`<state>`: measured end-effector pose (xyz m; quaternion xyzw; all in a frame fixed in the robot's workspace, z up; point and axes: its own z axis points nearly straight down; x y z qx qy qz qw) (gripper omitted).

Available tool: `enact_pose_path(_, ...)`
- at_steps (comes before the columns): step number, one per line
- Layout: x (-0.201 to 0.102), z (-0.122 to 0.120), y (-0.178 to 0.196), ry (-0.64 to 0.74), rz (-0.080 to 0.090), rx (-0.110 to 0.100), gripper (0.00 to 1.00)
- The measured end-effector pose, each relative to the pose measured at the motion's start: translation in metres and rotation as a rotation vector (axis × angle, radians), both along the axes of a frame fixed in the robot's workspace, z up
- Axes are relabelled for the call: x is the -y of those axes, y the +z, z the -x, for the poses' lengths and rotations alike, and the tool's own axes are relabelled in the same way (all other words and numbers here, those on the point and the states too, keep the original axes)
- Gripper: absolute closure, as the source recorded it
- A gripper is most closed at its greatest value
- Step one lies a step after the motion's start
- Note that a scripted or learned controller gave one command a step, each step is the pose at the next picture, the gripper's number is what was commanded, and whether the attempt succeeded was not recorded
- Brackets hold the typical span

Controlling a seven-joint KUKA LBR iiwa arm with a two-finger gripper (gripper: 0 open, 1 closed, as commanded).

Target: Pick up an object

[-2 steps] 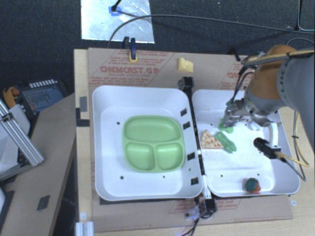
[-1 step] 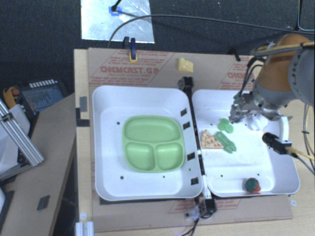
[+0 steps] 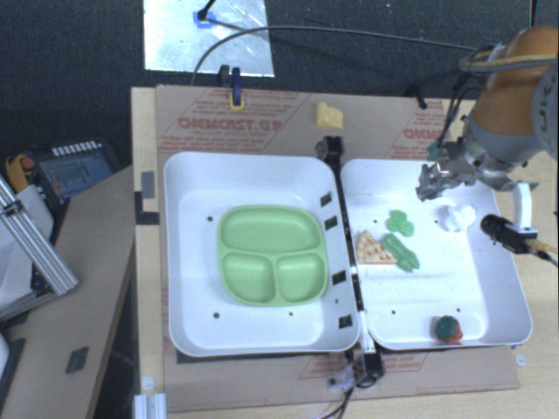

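Observation:
My gripper point(image 3: 433, 182) hangs over the back of the right bin point(image 3: 507, 295), near its far edge. Nothing shows between its tips. A small white object point(image 3: 456, 217) lies just right of and in front of it. Two green toy pieces lie near the bin's middle, one rounded point(image 3: 400, 223) and one long point(image 3: 404, 254). The long one touches a waffle-patterned orange wedge point(image 3: 370, 249) by the left wall. At the front of the bin rests a red and green ball-like toy point(image 3: 448, 327).
The left bin point(image 3: 188, 234) holds a pale green divided plate point(image 3: 269, 254). A black divider with clips point(image 3: 342, 234) runs between the bins. A yellow block point(image 3: 329, 115) and a blue-yellow clamp point(image 3: 234, 85) sit on the board behind them.

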<state>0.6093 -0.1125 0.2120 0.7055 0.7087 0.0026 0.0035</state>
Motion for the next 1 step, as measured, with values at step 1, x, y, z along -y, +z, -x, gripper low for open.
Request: enact_pose_path(1,0.0050,-0.0022,0.0645,0.000,0.001,0.001,1.00)
